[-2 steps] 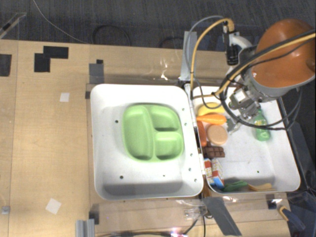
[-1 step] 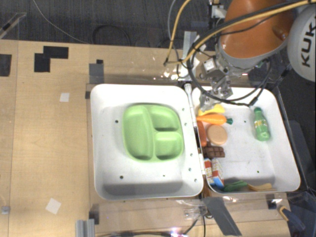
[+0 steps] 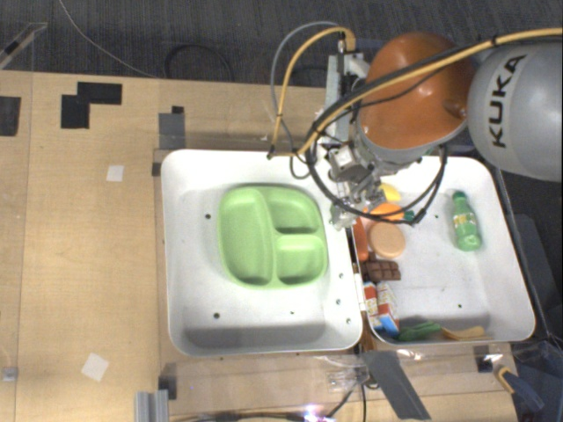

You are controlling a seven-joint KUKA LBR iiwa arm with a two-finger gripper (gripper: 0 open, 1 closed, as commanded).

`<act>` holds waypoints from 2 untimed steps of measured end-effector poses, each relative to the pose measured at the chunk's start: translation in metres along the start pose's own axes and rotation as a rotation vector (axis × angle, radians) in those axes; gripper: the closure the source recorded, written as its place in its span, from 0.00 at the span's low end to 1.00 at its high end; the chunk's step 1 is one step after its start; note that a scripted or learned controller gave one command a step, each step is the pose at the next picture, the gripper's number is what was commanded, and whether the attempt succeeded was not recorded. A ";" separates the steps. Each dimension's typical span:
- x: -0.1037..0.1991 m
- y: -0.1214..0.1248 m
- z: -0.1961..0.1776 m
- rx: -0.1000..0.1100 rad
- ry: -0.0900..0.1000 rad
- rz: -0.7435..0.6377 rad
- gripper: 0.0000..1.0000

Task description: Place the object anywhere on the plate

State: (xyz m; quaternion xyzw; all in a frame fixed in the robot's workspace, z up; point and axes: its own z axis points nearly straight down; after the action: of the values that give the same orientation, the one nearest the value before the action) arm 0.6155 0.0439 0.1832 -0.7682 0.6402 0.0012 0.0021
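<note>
A light green divided plate (image 3: 271, 235) lies in the left white bin (image 3: 189, 323); its three compartments hold nothing. My gripper (image 3: 355, 197) hangs over the left edge of the right bin (image 3: 501, 288), just right of the plate, under the orange wrist band. Directly below and beside it lies a cluster of objects: an orange piece (image 3: 385, 207), a round tan disc (image 3: 387, 240) and a dark brown block (image 3: 383, 271). The wrist and cables cover whatever sits under the gripper.
A green bottle (image 3: 464, 221) lies at the right bin's far right. Along its left and front walls sit a red and white packet (image 3: 373, 300), a green item (image 3: 420, 329) and a tan stick (image 3: 464, 331). Cables loop above the wrist.
</note>
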 end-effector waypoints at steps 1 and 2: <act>0.025 0.024 -0.003 0.003 0.003 -0.349 1.00; -0.026 -0.010 -0.003 0.005 0.002 -0.544 1.00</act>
State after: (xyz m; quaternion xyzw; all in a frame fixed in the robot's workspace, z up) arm 0.6209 0.0711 0.1864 -0.9120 0.4102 -0.0015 0.0036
